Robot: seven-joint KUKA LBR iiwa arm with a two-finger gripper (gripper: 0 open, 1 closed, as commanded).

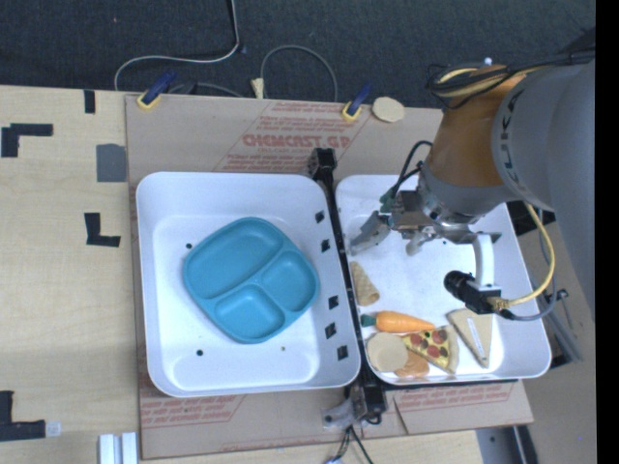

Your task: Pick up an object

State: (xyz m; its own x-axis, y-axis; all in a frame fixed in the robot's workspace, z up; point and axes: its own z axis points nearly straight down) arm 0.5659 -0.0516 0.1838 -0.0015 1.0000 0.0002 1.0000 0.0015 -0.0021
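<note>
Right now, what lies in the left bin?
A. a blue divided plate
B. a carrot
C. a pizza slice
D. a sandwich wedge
A: the blue divided plate is in the left bin, while the carrot and the other food pieces lie in the right bin.

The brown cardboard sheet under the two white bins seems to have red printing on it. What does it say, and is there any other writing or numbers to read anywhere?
"CHICKCAST CR": my best reading of the large red print on the brown cardboard sheet, seen upside down above the bins; the letters are blurred, so this is uncertain.
Smaller red lines beneath it: too blurred to read.
Red print on the sheet's bottom edge: too small to read.
Black L-shaped marks on the wooden bench: tape shapes, not letters.
</note>
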